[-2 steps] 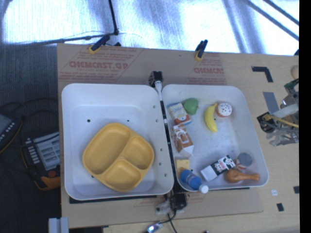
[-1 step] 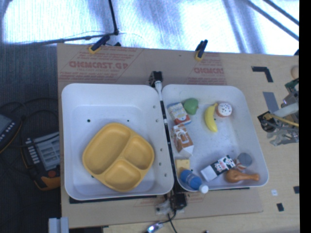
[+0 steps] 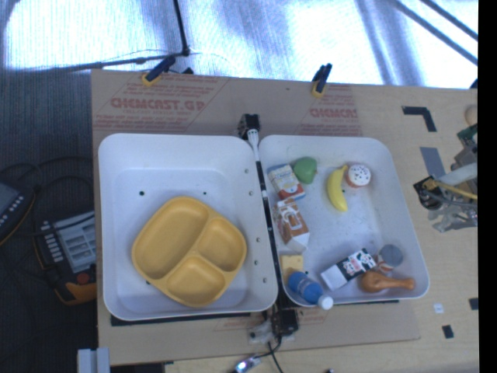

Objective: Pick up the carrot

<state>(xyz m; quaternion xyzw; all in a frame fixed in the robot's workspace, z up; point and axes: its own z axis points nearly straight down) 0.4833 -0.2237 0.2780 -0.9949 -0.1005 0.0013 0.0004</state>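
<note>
Brown worktop [image 3: 373, 103] carries two white bins: the left bin [image 3: 116, 162] holds a yellow divided plate [image 3: 189, 249], and the right bin [image 3: 404, 231] holds toy foods. The carrot [image 3: 386, 282], orange-brown, lies in the right bin's near right corner, just beside a black-and-white carton [image 3: 349, 268]. The end effector [image 3: 449, 200] sits at the right, outside the bins and well apart from the carrot; I cannot tell whether it is released or clenched.

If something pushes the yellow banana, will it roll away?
Probably not. The banana is curved and lies flat on the floor of the right bin, so it would likely slide or spin instead. It looks smooth and stiff, maybe a toy, so it might slip out of a loose pinch.
</note>
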